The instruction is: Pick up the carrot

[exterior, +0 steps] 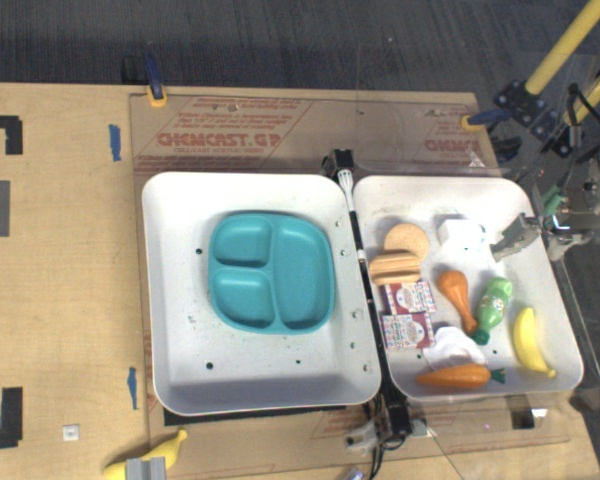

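Down in the right bin [540, 193], the carrot [454, 376] lies flat along the near wall, its orange body pointing left and its green stub to the right. Just above it, touching or nearly so, sits a crumpled white thing [456, 345]. Beside that, toward the middle divider, a small printed packet [407, 315] lies flat, with a burger bun [401, 251] above it. An orange chicken drumstick [457, 296] slants between the packet and a green bottle [493, 306], and a banana [531, 341] lies near the bin's right wall. A white block [461, 235] rests toward the far side of this bin.

The gripper [512, 236] hangs at the right bin's upper right, over the rim area and well apart from the carrot, with nothing seen between its fingers; whether they stand wide or narrow I cannot tell.

The left bin [170, 298] bears a teal divided plate [273, 272], lying flat near its middle. Both bins rest on a brown cardboard sheet [60, 268].
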